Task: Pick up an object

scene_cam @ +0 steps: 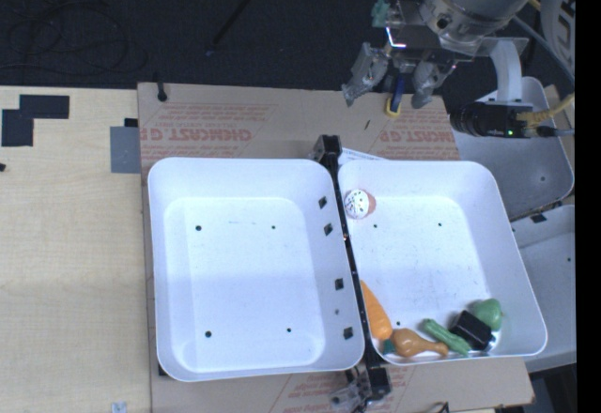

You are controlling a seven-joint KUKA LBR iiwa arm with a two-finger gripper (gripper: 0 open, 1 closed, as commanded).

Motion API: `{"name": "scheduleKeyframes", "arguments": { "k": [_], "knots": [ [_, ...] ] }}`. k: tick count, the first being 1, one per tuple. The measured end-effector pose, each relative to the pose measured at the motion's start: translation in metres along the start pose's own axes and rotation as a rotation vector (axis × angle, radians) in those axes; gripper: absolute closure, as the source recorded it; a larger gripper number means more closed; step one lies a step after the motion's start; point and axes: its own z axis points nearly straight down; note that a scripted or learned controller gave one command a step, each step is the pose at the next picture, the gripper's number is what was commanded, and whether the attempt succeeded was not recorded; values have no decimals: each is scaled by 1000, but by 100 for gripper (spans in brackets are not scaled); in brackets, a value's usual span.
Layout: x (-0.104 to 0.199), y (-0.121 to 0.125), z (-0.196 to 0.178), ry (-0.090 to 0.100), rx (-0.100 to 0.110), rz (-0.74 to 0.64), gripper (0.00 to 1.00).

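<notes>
Objects for picking all lie in the right bin (488, 205): a small white-and-orange ball (358, 204) near the divider at the far side, and at the near edge an orange carrot toy (375, 310), a tan drumstick-like piece (417, 343), a green pod (445, 335), a black block (471, 328) and a green lump (487, 312). That cluster probably settled against the near wall. The left bin (239, 355) sits beside it on the tabletop (66, 252). The claw (397, 81) hangs high beyond the bins, fingers spread apart, gripping nothing and touching nothing, likely poised before a descent.
</notes>
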Motion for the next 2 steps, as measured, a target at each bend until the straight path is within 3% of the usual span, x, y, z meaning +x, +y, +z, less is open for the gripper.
{"name": "scheduleKeyframes", "arguments": {
  "k": [1, 2],
  "knots": [
    [8, -61, -57, -1, 0, 4, 0],
    [44, -124, -89, -1, 2, 3, 0]
  ]
}}
